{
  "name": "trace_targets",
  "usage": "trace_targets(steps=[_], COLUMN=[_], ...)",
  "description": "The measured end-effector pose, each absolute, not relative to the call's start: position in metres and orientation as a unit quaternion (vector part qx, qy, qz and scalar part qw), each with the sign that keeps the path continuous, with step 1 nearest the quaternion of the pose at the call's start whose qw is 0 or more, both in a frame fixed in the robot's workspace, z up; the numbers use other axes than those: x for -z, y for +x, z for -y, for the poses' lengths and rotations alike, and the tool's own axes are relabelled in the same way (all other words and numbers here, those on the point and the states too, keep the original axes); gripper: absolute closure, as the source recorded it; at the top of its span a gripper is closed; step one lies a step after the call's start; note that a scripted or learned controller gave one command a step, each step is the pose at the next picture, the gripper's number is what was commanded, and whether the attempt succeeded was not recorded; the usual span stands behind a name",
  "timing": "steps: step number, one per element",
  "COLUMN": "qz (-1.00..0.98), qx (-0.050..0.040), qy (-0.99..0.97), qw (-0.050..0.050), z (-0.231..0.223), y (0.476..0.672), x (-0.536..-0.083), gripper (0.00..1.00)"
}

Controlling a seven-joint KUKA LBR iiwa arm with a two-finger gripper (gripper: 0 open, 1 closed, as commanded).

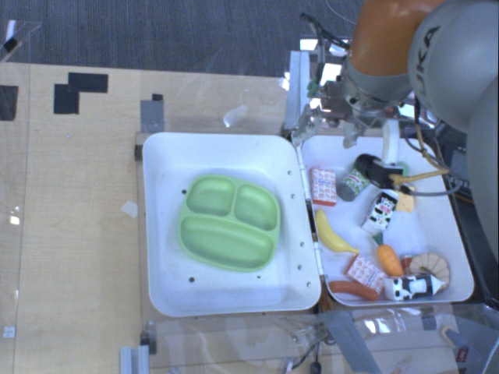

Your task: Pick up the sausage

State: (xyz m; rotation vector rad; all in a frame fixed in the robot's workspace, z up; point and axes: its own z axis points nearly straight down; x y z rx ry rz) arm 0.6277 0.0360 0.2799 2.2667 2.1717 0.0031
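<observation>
One sausage [355,290], seemingly far from gripper [366,139].

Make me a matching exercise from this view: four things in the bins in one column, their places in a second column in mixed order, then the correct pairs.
Things:
1. sausage
2. banana
3. green divided plate
4. carrot

Places:
A. middle of the left bin
B. near edge of the right bin, at its left corner
C. beside the right bin's left wall, halfway down
D. middle of the right bin, below the small cow-patterned carton

Pairs: 1-B, 2-C, 3-A, 4-D
</observation>
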Motion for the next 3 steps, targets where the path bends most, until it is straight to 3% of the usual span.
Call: trace_targets(steps=[1,2,3], qz=[-0.738,-0.754,-0.779], qx=[0.0007,0.0017,-0.0069], qy=[0.675,0.657,0.627], qw=[0.0,0.0,0.009], z=[-0.104,-0.123,-0.185], y=[0.57,0.602,0.62], x=[-0.2,-0.107,-0.094], gripper=[0.0,0.0,0.0])
